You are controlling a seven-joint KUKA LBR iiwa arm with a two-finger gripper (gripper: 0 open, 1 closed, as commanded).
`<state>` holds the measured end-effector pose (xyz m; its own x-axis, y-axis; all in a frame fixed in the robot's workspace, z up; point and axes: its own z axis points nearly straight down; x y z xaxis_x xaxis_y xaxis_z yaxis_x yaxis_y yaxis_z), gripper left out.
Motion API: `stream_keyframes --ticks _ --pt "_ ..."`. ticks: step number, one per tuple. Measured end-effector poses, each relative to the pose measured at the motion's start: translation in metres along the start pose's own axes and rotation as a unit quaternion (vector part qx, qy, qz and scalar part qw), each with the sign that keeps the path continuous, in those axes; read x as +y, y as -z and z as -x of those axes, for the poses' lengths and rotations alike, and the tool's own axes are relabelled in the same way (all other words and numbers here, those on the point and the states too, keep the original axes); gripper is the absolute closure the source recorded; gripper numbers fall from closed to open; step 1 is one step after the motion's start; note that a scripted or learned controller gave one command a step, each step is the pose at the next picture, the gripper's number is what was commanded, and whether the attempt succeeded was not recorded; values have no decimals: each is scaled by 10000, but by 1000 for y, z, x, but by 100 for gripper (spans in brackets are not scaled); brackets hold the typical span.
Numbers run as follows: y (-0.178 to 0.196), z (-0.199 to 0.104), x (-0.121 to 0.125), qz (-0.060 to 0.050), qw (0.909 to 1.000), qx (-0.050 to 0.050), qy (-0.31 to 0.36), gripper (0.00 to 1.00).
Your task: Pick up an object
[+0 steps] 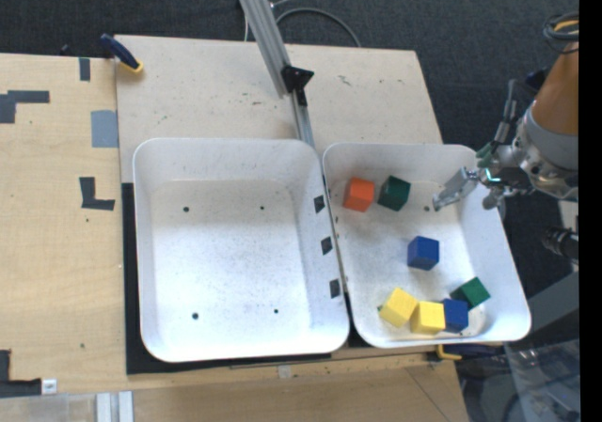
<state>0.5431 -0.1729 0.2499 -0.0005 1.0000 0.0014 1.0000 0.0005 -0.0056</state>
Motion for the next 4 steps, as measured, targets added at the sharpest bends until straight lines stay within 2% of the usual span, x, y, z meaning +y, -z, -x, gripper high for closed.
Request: stream_keyframes --ticks 1,3,4 --pt "2 0 1 22 10000 -7 9 0" --pt "-119 -10 5 -13 10000 2 7 0" --pt "-161 -11 4 5 10000 -8 4 0"
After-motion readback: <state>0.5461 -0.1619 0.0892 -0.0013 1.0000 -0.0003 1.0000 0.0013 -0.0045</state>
